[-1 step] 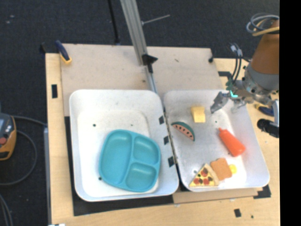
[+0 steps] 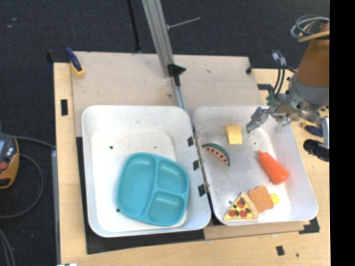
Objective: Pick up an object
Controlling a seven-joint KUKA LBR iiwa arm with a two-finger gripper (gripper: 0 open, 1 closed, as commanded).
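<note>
Risk here lies in crowding: the grey two-finger gripper (image 2: 268,118) hangs spread and empty over the upper part of the right shallow white bin (image 2: 308,187), near the small yellow block (image 2: 234,134) and orange carrot-shaped toy (image 2: 273,167). Descending between them could nudge either aside, or close on nothing, I judge.

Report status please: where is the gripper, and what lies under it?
Gripper open, above right bin, holding nothing. Yellow block nearest, just left of it. Orange bottle close by. Nothing in the way.
</note>
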